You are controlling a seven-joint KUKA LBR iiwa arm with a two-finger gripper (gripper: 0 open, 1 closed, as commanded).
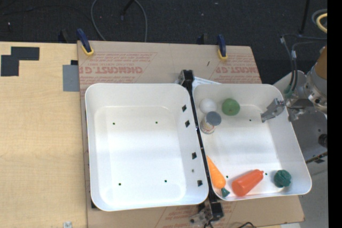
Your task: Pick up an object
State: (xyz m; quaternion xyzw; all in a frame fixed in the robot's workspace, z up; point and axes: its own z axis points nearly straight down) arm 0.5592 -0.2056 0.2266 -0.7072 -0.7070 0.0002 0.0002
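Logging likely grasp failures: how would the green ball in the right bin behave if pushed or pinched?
The green ball looks round, so it would probably roll if nudged. It lies free on the flat bin floor, apart from the white ball. Pinched off-centre, it may squirt out.

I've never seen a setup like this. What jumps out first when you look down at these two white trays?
The bright things in the right bin catch the eye: an orange-red bottle and a carrot near its front edge, a green ball near the back. The left bin shows bare white floor. The pincer hovers at the right bin's far right rim.
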